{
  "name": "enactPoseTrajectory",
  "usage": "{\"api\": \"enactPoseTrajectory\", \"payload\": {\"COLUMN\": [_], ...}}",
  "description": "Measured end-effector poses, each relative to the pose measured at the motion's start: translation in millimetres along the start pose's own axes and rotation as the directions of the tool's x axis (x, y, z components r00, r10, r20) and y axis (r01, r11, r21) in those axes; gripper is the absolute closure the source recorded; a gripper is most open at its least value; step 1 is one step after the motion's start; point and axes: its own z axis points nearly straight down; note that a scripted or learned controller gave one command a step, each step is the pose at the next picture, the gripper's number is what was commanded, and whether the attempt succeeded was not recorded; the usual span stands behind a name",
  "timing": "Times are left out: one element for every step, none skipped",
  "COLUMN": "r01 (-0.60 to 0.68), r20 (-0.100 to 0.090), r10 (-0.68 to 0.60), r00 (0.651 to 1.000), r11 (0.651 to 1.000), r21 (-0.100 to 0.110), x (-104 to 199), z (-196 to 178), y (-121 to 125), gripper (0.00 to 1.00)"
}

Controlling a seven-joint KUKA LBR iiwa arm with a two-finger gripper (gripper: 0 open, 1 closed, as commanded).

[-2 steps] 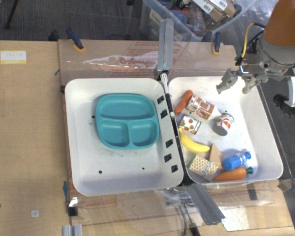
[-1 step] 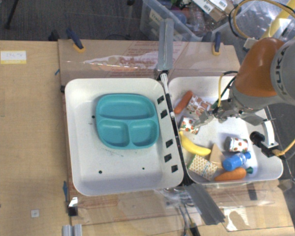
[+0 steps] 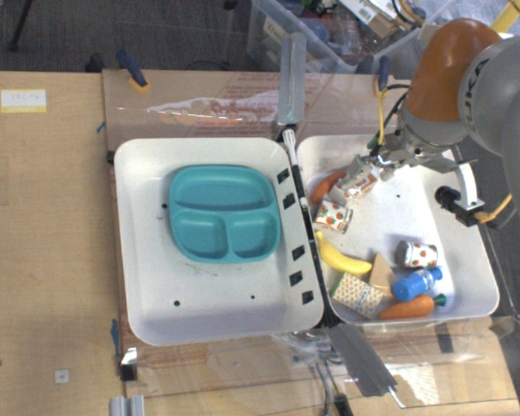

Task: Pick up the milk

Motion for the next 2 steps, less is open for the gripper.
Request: {"api": "enactPoseTrajectory", "payload": {"r01": [0.060, 0.076], "r20": [0.005, 0.007], "r10": [-0.060, -0.075], "r00": [0.998, 0.997], "r11": [0.998, 0.997], "r21": [-0.018, -0.020], "x": [4.3, 4.5], "z": [14.2, 17.9], "y": [7.0, 9.5], "gripper": [0.00, 0.00]}}
